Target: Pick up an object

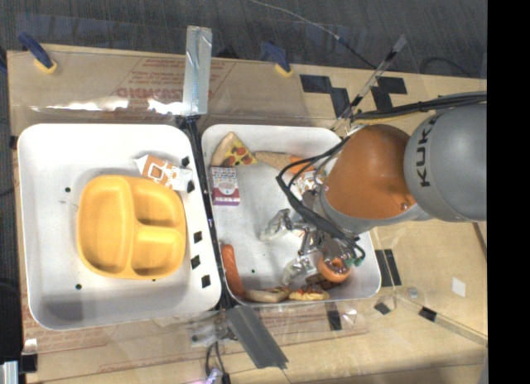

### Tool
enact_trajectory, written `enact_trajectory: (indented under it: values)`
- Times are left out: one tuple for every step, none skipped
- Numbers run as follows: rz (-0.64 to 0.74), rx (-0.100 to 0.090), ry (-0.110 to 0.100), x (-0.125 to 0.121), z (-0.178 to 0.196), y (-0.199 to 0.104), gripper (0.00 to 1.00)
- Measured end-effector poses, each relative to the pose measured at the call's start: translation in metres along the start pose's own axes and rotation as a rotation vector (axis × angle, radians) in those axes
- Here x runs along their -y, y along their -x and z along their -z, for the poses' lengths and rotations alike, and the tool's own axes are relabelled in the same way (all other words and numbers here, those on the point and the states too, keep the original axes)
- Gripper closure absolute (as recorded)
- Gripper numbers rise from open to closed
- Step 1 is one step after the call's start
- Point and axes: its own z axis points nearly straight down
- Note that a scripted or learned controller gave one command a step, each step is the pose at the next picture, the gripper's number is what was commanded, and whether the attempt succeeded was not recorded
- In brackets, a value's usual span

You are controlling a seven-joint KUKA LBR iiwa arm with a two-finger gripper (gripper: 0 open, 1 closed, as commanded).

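Down in the right-hand shallow white bin point(248, 138), the grey arm with its orange band point(368, 180) bends steeply over the near right corner, the letters "KU" readable on its grey casing. Its metal two-finger gripper point(310, 250) hangs low among the clutter, just beside a small round orange-and-white toy point(334, 269); whether it has hold of anything cannot be told. A red-orange sausage-shaped toy point(229, 268) lies along the bin's left wall, its long axis running near to far. A small pink-and-white printed carton point(224, 184) stands further back, its lettering too small to read, with a triangular pizza-slice toy point(233, 152) behind it. The left-hand white bin point(50, 151) holds a yellow divided plastic tray point(131, 227).
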Motion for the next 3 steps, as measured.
enact_trajectory:
  values:
    - [0.469,0.003,-0.003,0.055,0.001,-0.006,0.0]
    - [0.277,0.0,-0.001,0.005,0.0,-0.002,0.0]
    - [0.283,0.0,0.001,0.003,0.008,0.0,1.0]
